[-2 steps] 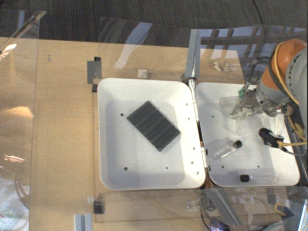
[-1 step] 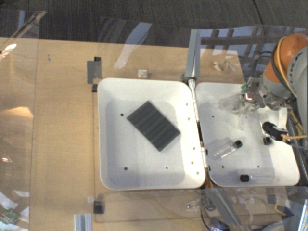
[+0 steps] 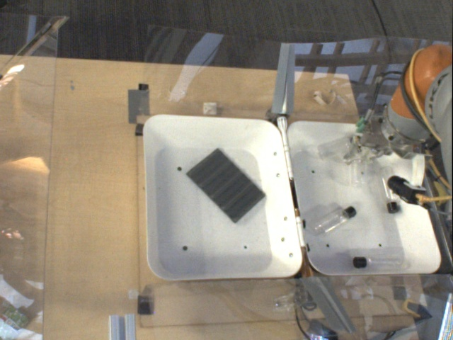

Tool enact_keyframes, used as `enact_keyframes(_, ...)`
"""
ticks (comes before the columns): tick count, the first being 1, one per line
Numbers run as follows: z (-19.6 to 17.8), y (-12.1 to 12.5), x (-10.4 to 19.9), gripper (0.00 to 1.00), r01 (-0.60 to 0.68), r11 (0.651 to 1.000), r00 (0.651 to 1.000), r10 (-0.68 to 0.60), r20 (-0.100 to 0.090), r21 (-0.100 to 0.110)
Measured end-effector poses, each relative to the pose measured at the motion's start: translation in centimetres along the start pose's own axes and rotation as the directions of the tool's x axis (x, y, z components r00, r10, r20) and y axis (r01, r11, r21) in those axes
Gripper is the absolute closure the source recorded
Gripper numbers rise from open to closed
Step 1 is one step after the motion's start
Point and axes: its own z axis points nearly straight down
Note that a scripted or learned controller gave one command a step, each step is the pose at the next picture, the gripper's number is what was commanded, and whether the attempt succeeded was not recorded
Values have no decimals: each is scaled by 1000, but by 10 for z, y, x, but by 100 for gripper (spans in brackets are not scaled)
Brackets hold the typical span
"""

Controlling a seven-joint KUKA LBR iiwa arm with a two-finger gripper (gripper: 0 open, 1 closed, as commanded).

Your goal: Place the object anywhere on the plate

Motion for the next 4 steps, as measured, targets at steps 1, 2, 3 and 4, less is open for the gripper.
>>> enact_keyframes(1,14,18,0,100,-134,991,991,134,3,29)
enact_keyframes(2,2,19,1,100,-127,992,992,127,4,27)
enact_keyframes(3,4,18,1,0,-127,991,992,127,5,30)
enact_keyframes(4,-166,25,4,0,-53,999,999,53,-2,11)
